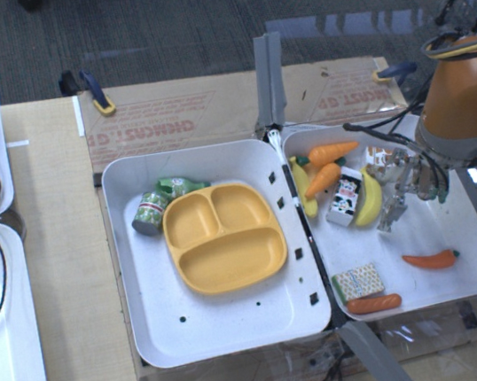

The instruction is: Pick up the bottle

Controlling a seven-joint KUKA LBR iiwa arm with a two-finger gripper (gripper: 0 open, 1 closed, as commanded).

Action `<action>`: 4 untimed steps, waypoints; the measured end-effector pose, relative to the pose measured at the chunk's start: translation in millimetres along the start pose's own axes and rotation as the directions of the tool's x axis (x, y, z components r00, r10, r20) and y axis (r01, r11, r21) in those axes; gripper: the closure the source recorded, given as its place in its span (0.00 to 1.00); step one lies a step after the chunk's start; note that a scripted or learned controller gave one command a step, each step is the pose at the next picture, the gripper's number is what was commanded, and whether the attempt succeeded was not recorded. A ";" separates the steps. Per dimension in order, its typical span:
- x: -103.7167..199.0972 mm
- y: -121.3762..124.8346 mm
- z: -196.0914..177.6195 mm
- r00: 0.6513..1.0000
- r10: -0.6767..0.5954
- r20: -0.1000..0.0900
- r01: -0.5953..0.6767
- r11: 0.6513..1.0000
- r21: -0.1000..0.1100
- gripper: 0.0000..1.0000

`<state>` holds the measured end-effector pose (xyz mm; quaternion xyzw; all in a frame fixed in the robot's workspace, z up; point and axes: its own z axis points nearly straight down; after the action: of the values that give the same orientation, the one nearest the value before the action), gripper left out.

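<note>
lining the bench: creased brown cardboard.

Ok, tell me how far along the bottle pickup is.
Done: nothing yet. The green bottle lies on its side in the left bin, against the yellow plate. In hand: the gripper is over the right bin, beside the banana, well apart from the bottle. Left: cross to the left bin, grasp the bottle and lift it.
</note>
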<state>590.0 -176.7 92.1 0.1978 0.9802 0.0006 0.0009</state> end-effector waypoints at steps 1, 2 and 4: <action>-43.6 -21.8 2.5 0.999 0.019 -0.026 -0.019 1.000 -0.003 0.00; -68.7 -1.5 -146.7 0.993 0.116 0.005 -0.116 0.993 0.000 0.00; 57.7 10.2 0.3 0.959 0.283 0.000 -0.283 0.959 0.001 0.00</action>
<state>540.8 -144.9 91.7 0.3361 0.9418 0.0002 0.0007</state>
